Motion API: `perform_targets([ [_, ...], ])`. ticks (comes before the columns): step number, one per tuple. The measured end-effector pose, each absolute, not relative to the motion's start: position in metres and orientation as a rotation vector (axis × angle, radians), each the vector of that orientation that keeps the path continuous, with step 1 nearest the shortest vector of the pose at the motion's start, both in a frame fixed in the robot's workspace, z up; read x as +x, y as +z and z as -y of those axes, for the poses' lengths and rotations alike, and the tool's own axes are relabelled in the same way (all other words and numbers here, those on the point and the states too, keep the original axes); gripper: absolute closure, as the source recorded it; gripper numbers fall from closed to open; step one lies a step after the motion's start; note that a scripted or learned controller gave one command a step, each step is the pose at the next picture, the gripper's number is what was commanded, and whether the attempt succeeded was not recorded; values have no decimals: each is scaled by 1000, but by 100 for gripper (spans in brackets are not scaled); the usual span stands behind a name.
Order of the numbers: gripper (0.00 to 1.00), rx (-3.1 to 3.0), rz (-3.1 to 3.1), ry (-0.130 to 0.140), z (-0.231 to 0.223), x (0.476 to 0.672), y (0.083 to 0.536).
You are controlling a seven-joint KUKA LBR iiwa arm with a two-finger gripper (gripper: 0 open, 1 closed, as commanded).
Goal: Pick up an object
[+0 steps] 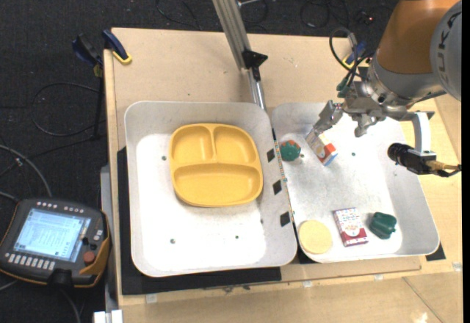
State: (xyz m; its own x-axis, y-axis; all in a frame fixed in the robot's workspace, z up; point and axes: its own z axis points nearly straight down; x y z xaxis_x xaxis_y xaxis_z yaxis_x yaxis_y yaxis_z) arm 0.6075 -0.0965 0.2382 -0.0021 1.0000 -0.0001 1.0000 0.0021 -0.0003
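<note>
My gripper hangs over the back of the right bin, open, its two fingers spread apart with nothing between them. The left finger ends just above a small orange, white and blue object lying on the bin floor. To that object's left, a small green and red object sits near the bin's left wall. Along the front of the bin lie a pale yellow disc, a red and white box and a green pepper-like toy.
The left bin holds a yellow divided tray. A slanted metal pole comes down to the back edge between the bins. A black fitting juts in over the right bin's right side. A teach pendant lies at the lower left.
</note>
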Motion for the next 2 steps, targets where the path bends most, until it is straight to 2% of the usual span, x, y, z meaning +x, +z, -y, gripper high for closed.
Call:
perform_targets([
  [1,0,-2220,2223,0,97,608,238],
  [2,0,-2220,2218,6,105,612,185],
])
